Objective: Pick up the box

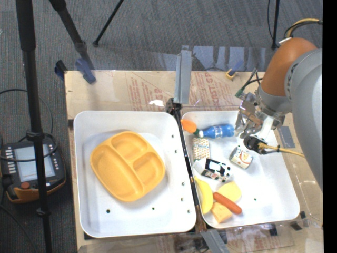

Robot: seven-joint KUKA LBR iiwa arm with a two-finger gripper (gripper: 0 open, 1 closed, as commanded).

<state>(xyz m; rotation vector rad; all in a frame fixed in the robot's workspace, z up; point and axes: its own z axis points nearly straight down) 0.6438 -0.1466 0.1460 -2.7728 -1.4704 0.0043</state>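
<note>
Gripper (251, 126): hangs over the upper part of the right bin (274, 191), under the grey and orange wrist; the fingers point down and look slightly parted with nothing between them, though the view is too cluttered there to be sure.

Box (241, 157): a small white carton with an orange and yellow print, lying tilted on the bin floor in the right bin's upper half, apart from the other items.

Direction from tool: the box lies just below and a little left of the gripper in this view (that is, toward the near side of the bench); the two are close but not touching.

Long axis: seems to run on a slant from upper left to lower right, judging by its outline.

Neighbours: a blue bottle (217, 130) lies to the box's upper left and a black and white carton (217, 168) to its lower left, both clear of it.

Left bin (89, 125): holds a yellow divided plate (128, 165), well away from the action.

Next move, as a judgement: a short shift toward the near edge, then a descent with the fingers straddling the box's short side.
</note>
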